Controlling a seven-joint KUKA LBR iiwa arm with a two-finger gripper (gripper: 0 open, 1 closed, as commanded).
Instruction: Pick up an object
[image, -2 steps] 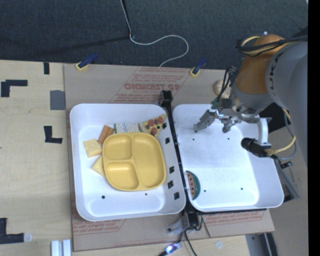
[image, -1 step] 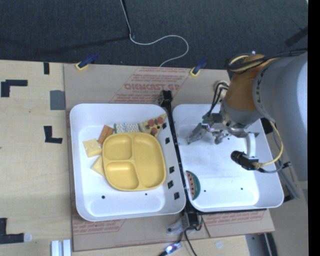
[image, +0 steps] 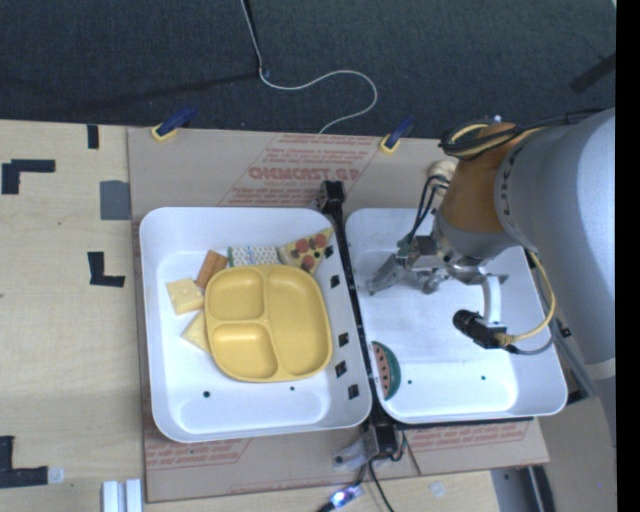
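Gripper (image: 385, 280) hovers low in the right bin (image: 440, 395), nothing visibly held; its opening I cannot tell. Plate (image: 268, 322) lies to its left, melon slice (image: 386, 367) just below.

Your grey arm (image: 560, 200) reaches in from the right, orange-banded wrist bent down, gripper (image: 385, 280) pointing left.

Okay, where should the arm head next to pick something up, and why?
Probably swing the tool down toward the watermelon slice at the right bin's near-left edge. That is the one object in the bin the tool hovers over; the yellow plate and other pieces lie in the left bin.
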